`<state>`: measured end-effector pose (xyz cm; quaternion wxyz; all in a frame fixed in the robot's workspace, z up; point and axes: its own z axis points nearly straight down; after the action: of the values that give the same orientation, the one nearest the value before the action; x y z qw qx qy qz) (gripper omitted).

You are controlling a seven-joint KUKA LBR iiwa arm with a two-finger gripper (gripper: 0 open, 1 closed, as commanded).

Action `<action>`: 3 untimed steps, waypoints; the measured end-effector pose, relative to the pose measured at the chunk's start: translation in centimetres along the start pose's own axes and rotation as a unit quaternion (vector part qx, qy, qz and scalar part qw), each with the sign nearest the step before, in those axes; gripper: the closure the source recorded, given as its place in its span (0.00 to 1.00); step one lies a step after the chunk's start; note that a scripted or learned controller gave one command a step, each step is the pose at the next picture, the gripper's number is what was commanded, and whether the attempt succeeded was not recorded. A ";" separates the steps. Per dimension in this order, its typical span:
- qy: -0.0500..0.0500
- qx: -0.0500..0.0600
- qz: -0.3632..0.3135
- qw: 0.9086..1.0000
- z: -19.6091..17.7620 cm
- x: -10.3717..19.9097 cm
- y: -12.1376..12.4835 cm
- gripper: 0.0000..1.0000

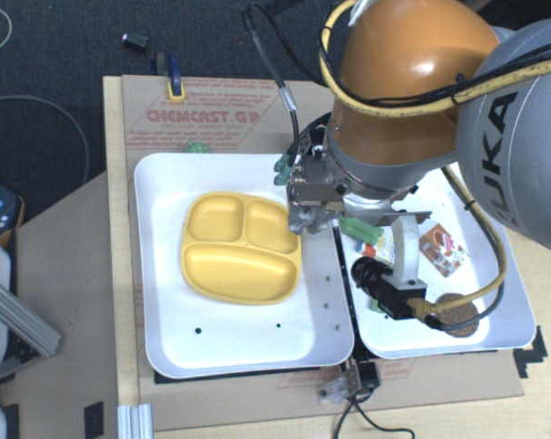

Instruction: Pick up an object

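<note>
Where cables trail, dark carpet (pixel 56 53)

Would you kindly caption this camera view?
KUKA arm reaches over two white bins; a yellow divided plate lies in the left bin.

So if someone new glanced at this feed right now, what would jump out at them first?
Most likely the arm's big orange band, which fills the upper right above the right bin. Next, the yellow divided plate, lying alone in the left bin with three compartments facing up. The gripper hangs at the plate's right edge, near the seam between the bins, while small items, including a red-and-white packet, sit in the right bin.
</note>
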<state>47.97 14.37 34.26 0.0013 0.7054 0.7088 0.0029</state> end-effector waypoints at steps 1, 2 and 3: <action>-0.003 0.005 0.003 1.000 8.5 0.5 8.5 1.00; 0.003 -0.004 -0.002 1.000 -5.1 4.8 3.2 1.00; 0.001 -0.002 0.001 1.000 -12.2 5.2 1.1 1.00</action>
<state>48.95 19.50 46.47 0.0016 0.7059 0.7083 0.0052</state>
